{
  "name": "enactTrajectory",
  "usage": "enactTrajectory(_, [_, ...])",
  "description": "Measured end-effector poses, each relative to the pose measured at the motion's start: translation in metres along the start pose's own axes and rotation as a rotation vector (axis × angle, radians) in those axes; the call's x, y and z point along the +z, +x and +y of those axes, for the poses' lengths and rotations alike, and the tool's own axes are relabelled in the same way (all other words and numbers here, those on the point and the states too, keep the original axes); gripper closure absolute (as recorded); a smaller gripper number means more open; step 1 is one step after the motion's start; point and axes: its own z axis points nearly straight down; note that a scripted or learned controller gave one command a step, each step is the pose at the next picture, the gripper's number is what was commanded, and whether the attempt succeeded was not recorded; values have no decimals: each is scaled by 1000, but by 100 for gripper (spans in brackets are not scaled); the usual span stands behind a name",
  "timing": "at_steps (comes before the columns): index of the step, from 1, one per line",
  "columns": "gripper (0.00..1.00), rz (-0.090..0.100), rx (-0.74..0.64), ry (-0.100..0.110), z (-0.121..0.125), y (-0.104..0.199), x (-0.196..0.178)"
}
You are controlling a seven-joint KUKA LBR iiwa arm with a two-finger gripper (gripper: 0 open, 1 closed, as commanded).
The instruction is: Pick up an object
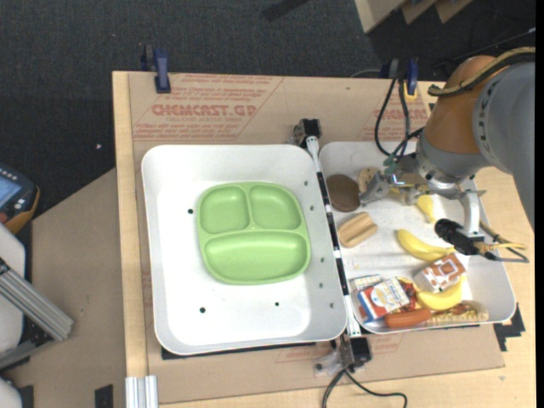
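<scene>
Table (127, 185): pale board, two shallow white bins side by side, a blue clamp (159, 65) on its far edge.

Left bin (170, 313): one green divided plate (252, 232), three compartments, lying flat near the middle.

Right bin (503, 300), holding everything that could be picked up:
- brown disc (344, 192), far left corner, close to the wall shared with the other bin
- small pale lump (367, 177), just beside the disc on its right
- tan bread-like block (356, 229), nearer than the disc
- yellow stub (425, 206), mid-bin, under the arm
- banana (422, 245), lying across the middle
- brown-and-white carton (442, 272), tilted, touching a second banana (440, 297) just in front of it
- flat red, white and blue packet (382, 296), near left corner
- orange-red sausage (408, 318), along the near wall

Arm (476, 117): grey with an orange band, reaching in from the right over the far half of the right bin.

Pincer (380, 187): low at the far left of the right bin, tip at the pale lump and perhaps touching it, the brown disc just beyond. Nothing shows held in it. Whether it is open or closed cannot be told from here.
</scene>
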Motion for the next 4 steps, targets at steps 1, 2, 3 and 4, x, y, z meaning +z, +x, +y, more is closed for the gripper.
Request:
enactTrajectory(1, [0, 2, 11, 12, -55, -32, 0])
enactTrajectory(2, [100, 0, 7, 5, -52, -30, -10])
enactTrajectory(3, [0, 1, 7, 6, -52, -30, -10])
enactTrajectory(4, [0, 3, 8, 12, -90, -28, 1])
